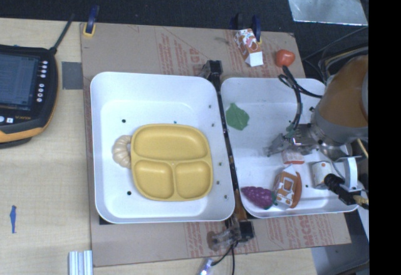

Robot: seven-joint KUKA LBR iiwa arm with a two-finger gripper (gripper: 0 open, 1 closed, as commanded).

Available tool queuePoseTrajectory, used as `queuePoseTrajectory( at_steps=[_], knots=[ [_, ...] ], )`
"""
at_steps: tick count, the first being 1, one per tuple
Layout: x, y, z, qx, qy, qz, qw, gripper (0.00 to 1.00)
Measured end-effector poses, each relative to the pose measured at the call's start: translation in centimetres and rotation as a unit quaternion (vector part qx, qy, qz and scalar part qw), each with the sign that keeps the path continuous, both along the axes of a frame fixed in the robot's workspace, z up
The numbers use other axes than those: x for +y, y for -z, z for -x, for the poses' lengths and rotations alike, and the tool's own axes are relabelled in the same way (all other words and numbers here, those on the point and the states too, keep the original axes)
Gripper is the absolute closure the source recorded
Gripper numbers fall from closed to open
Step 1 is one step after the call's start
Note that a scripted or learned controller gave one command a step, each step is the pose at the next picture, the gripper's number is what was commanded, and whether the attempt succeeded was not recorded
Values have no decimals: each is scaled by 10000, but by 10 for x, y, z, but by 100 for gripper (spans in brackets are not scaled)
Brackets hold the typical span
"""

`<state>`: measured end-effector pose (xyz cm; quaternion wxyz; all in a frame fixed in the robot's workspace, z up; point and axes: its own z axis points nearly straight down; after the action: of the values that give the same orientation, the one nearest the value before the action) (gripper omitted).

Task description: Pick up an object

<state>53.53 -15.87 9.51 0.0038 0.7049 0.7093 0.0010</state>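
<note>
On your left, the left bin (pixel 106 142) holds a yellow divided tray (pixel 170 161) with a beige shell-like toy (pixel 121 150) touching its left edge. The right bin (pixel 263 89) holds a green piece (pixel 237 116), a purple grape bunch (pixel 257 195) and an orange packet (pixel 287 188), probably scattered so each is reachable. The gripper (pixel 280 144) hangs low between the green piece and the packet; you cannot tell whether it is apart or together.

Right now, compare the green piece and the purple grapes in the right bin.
The green piece is flat and lies near the bin's upper left; the purple grapes are lumpy and sit at the lower edge, against a brown packet. Both lie in the right bin, left of the gripper.
</note>
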Motion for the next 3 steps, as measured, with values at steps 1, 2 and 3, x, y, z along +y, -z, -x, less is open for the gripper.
queuePoseTrajectory(
  at_steps=[1,2,3],
  knots=[
    [-3,-11,0,0,-12,24,10000,100],
    [-3,-11,0,1,-12,23,10000,0],
    [-4,-21,0,6,-32,33,10000,100]
  ],
)
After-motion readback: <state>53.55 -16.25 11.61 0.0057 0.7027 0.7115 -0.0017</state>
